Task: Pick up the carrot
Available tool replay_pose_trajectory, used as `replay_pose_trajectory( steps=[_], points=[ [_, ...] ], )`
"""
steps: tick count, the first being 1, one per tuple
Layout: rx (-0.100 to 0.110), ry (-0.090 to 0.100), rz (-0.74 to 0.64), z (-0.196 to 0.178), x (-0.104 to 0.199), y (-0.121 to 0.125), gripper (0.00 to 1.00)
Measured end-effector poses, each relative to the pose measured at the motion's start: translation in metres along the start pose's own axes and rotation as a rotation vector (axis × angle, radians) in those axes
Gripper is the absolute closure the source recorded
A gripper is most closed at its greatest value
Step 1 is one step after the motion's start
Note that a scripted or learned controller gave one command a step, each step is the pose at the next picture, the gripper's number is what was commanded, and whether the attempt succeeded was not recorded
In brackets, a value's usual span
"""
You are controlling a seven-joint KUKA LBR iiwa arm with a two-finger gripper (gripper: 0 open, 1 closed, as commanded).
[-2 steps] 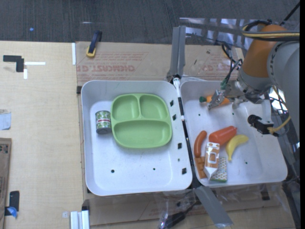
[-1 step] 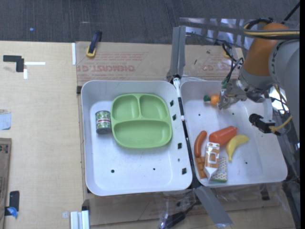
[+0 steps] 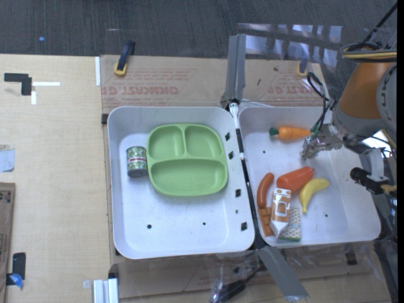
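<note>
Carrot (image 3: 293,132), orange, green-tipped, plastic, lies at the right white bin's (image 3: 353,229) far end, just beside the approaching pincer (image 3: 310,148), whose opening I cannot tell; next, close around it.

Dark carpet (image 3: 189,11), light wooden bench (image 3: 50,169)

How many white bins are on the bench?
2. The left bin holds a green plate and a can; the right bin holds the carrot and other food.
</note>
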State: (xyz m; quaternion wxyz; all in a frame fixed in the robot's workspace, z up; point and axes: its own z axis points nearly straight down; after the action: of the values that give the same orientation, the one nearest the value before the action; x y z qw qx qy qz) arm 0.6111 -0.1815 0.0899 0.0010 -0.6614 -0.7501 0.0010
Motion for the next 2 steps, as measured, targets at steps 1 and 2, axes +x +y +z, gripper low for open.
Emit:
replay_pose_trajectory(
  steps=[1,2],
  points=[
    [-0.001,0.000,0.000,0.000,0.000,0.000,0.00],
    [0.003,0.000,0.245,0.000,0.053,0.054,0.00]
  ],
)
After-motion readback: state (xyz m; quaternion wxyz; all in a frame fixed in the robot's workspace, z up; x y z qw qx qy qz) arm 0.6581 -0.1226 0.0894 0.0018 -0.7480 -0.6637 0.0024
